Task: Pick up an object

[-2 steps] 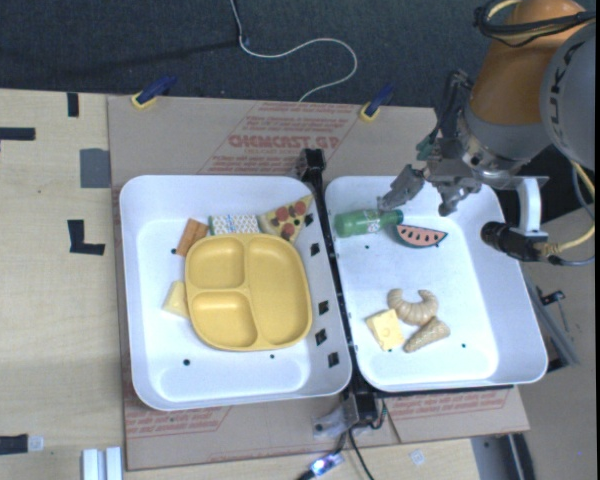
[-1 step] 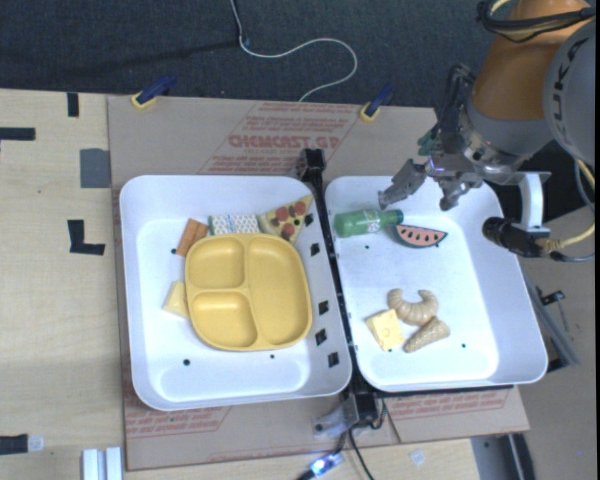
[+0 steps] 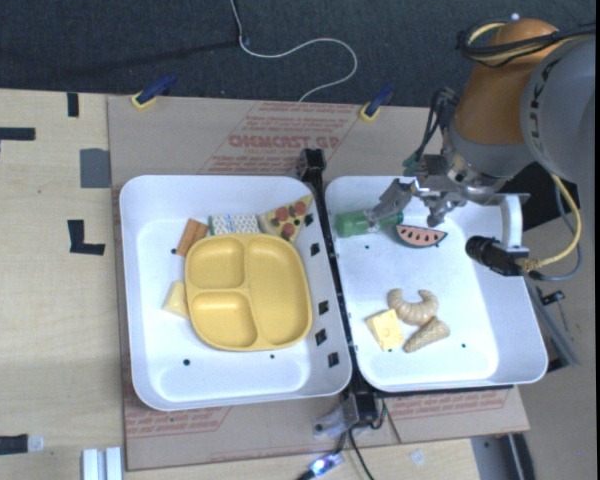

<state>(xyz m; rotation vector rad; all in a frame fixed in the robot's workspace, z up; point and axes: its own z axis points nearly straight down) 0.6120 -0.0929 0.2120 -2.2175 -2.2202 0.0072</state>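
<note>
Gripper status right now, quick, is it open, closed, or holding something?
Gripper: open, fingers spread above the right bin, holding nothing; the watermelon slice lies just below it.

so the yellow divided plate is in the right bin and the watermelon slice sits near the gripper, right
Not quite. The camera view shows the yellow divided plate in the left bin, not the right one. The watermelon slice does sit near the gripper.

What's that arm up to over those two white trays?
The robot arm reaches in over the right bin, its gripper low near a toy watermelon slice and a green piece. Nothing is visibly held. A croissant, cheese and cone lie nearer the front. The left bin holds a yellow plate.
</note>
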